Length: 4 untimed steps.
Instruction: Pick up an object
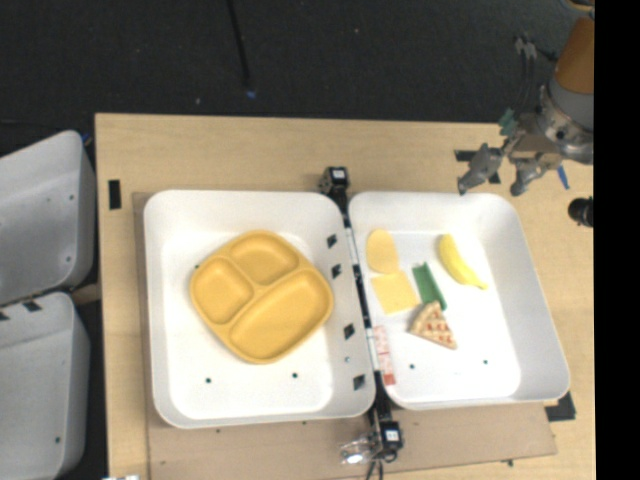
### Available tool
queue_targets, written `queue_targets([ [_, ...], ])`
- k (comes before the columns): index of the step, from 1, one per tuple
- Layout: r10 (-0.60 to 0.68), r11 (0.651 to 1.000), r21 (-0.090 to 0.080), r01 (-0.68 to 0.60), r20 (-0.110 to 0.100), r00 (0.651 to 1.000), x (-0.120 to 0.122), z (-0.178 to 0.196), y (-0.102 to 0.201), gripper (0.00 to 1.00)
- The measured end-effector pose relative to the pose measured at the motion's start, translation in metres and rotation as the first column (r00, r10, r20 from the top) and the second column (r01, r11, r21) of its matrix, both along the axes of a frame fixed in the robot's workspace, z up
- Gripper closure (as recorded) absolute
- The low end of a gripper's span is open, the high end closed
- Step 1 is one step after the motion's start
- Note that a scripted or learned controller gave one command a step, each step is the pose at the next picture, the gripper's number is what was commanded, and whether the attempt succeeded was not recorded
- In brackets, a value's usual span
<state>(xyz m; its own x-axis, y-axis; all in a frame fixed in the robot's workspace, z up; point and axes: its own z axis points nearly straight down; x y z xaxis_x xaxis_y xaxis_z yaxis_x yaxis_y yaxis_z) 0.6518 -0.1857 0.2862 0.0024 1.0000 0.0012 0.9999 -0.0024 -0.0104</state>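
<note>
**Toy food laid out flat, ready for picking**

Across the right bin (500,373), five small pieces of toy food lie flat and mostly apart, which probably makes each one easy to take from above. Nearest the arm is a banana (460,261), curved, smooth and yellow, lying on its side near the back of the bin. Beside it sits a narrow green strip (429,285), and against that a pale yellow square slice (394,292), thin like cheese. Just behind the slice lies a rounded yellow oval piece (382,250). In front, a waffle wedge (434,325) shows a ridged tan face with a reddish edge.

Hanging over the bin's back right corner, the gripper (503,177) is above the worktop (300,143) and carries nothing; its fingers are spread wide, pointing down toward the bin. I judge the banana the likeliest target, being closest.

Over in the left bin (165,368) rests a glossy yellow divided plate (262,295) with three compartments, apparently hard plastic like the white bins.
</note>
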Motion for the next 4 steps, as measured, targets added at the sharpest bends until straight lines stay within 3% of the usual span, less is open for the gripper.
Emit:
queue_targets([
  [1, 0.003, 1.0, -0.003, -0.003, 0.012, 1.0, 0.002, 0.008, 0.0, 0.0],
  [2, 0.003, 1.0, -0.002, -0.003, 0.006, 1.0, 0.002, -0.055, 0.005, 0.0],
  [4, 0.006, 1.0, -0.003, -0.006, 0.008, 1.0, 0.01, -0.141, 0.004, 0.0],
])
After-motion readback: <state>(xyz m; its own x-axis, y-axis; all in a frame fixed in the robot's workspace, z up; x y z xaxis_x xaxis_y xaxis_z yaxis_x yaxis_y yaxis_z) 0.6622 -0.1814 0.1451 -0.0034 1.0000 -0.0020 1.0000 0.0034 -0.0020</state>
